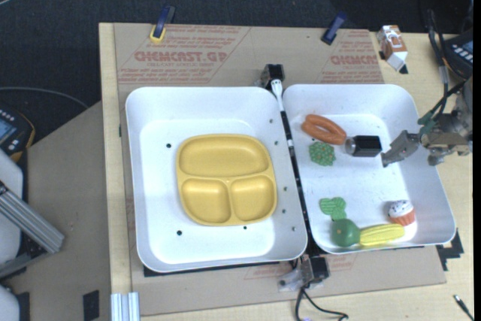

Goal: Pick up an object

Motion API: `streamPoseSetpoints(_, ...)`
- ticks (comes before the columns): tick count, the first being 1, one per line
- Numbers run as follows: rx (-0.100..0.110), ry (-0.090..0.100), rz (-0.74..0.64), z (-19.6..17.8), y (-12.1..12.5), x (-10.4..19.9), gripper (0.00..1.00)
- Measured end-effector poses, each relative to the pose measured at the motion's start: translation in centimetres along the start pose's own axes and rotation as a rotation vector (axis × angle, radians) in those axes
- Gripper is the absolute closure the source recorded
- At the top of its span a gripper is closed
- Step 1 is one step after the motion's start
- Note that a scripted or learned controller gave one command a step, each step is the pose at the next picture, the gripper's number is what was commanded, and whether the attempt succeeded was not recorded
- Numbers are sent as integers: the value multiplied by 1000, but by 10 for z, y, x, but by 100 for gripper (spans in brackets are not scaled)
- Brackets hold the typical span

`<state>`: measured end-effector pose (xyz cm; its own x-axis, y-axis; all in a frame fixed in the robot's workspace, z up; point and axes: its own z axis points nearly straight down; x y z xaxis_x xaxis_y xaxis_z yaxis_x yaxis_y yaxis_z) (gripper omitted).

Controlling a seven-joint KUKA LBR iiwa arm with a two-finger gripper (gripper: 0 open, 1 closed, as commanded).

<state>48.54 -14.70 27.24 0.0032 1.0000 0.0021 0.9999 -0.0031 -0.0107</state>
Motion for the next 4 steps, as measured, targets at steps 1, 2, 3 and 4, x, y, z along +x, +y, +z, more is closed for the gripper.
streamPoseSetpoints(1,-11,-2,-3,-5,2,0,0)
streamPoseSetpoints(2,-3,0,-2,57,2,-5,0)
streamPoseSetpoints(3,-3,1,-2,116,6,-11,0)
streamPoseSetpoints(4,-4,0,-3,160,8,-15,0)
